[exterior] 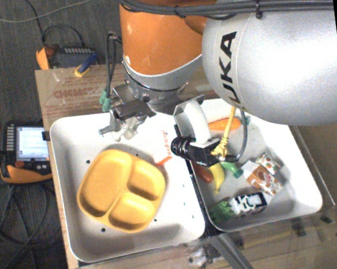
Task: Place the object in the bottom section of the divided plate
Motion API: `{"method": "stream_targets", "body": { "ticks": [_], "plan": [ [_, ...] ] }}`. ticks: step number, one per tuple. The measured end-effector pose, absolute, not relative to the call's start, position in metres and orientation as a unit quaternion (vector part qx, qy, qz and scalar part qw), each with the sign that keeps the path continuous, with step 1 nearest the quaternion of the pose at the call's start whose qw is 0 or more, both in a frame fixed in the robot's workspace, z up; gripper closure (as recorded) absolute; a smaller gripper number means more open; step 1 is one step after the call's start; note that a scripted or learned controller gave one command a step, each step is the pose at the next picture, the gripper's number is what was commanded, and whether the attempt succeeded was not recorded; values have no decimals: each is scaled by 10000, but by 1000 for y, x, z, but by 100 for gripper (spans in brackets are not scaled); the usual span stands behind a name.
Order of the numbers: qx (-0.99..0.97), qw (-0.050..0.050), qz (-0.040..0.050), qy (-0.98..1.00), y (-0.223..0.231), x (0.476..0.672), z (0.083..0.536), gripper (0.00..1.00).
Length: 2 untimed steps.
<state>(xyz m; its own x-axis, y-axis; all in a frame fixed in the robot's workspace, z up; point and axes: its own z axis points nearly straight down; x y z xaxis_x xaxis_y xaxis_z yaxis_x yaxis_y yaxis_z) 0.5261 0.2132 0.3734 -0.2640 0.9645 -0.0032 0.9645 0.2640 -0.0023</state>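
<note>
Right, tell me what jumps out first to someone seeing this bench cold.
The huge grey and orange arm crowds the top and right of the view, its gripper hanging over the far edge of the left bin. Next is the yellow divided plate in the middle of that bin. The right bin holds a jumble of small things, among them a banana and a printed carton.

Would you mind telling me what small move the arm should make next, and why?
Probably a short move toward the near edge of the left bin. The gripper hangs at that bin's far edge, just beyond the yellow divided plate, and I cannot tell whether it carries anything. The plate's sections look bare, and the bottom section lies on the plate's near side, so the gripper is not yet above it.
</note>
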Motion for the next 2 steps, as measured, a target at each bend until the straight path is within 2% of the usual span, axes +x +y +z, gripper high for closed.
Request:
{"method": "stream_targets", "body": {
  "ticks": [1, 2],
  "plan": [
    [6130, 0, -25, 7901, 164, 484, 324, 100],
    [4189, -8, -8, 9080, 222, 526, 285, 100]
  ]
}}
